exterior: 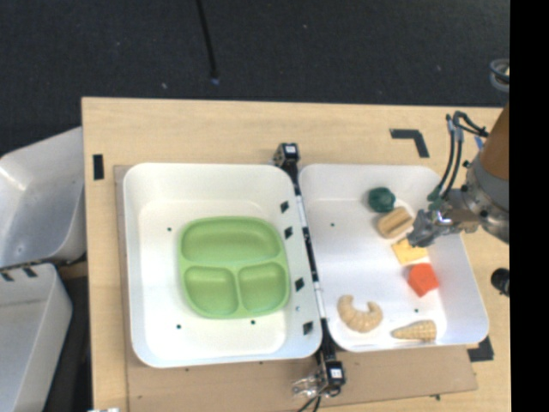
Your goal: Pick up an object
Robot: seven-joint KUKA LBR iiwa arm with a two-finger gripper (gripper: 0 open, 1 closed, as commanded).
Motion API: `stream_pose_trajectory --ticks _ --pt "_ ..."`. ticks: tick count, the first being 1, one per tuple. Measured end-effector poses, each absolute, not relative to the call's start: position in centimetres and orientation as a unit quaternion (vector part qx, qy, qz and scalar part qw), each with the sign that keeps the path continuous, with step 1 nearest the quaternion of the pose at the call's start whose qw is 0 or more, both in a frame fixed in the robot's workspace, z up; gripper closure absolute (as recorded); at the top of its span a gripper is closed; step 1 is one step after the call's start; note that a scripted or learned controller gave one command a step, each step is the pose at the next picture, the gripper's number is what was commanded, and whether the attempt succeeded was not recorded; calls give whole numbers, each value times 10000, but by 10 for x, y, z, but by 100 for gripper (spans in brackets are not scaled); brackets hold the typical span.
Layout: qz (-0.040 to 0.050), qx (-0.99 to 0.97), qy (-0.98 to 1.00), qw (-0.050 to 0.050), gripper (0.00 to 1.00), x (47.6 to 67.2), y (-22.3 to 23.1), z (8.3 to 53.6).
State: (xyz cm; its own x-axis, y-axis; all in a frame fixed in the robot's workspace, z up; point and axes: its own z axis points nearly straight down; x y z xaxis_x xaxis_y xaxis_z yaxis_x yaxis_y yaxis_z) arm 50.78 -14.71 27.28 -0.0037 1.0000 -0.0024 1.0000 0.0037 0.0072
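The gripper point(426, 230) hangs low over the right bin point(343, 290), just above the yellow block point(408, 251) and beside the tan bread piece point(395, 222); whether its jaws are spread I cannot tell. Risk: crowded items, with the orange block point(421, 279) near, could be nudged; the arm is cut off at right.

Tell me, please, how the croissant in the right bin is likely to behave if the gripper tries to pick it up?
The croissant looks curved and ridged, so flat fingers may slip off its rounded back. It lies flat on the right bin, so rolling seems unlikely. It looks like a light toy, though I cannot judge its stiffness.
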Motion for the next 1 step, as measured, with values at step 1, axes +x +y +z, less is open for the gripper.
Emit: stream_pose_trajectory --ticks 1 --pt "12 7041 7101 8 100 511 -94 278"
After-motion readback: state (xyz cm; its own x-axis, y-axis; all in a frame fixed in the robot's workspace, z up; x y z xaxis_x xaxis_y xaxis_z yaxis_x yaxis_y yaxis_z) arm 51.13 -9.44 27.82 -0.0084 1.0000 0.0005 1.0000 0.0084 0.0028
